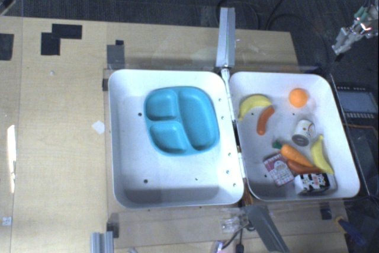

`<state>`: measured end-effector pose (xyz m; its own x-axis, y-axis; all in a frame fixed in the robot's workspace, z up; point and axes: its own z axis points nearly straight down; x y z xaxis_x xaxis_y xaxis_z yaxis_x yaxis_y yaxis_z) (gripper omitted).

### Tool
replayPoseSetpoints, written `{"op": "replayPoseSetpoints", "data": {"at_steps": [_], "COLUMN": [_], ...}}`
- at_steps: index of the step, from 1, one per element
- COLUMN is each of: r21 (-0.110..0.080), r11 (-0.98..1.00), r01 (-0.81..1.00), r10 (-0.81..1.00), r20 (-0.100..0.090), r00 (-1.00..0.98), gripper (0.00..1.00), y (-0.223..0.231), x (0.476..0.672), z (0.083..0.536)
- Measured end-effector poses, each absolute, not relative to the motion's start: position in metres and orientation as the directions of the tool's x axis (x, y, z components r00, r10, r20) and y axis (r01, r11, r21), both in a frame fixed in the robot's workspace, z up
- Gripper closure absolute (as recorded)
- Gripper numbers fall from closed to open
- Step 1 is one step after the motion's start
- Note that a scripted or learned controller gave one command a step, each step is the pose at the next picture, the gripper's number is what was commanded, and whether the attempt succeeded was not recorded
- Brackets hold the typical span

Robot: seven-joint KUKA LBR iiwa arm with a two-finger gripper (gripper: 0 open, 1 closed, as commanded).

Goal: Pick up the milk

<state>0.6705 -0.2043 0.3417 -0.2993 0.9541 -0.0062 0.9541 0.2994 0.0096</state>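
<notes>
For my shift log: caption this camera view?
Milk carton lies among toy food in right bin; gripper off beyond it.

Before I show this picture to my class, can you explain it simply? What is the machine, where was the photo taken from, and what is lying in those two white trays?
The photo comes from one camera fixed above a wooden bench, looking down at a slant. The machine is a robot arm that reaches in from the right; its gripper is at the top right, off beyond the trays, and the picture is too small to say whether it holds anything.

The left bin contains a blue divided plate. The right bin contains toy food: two bananas, an orange, a sausage, a carrot, a small can, a printed packet and the black-and-white milk carton in the near right corner. The arm's job is picking up that milk.
</notes>
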Motion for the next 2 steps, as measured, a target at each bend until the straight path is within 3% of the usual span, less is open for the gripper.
{"op": "replayPoseSetpoints", "data": {"at_steps": [1, 2], "r21": [0.008, 0.008], "r11": [0.333, 0.486], "r01": [0.943, 0.874], "r10": [0.943, 0.874], "r20": [-0.007, -0.008], "r00": [-0.333, -0.486], "gripper": [1.00, 1.00], "y": [-0.204, -0.204], "x": [0.652, 0.670], "z": [0.365, 0.439]}}
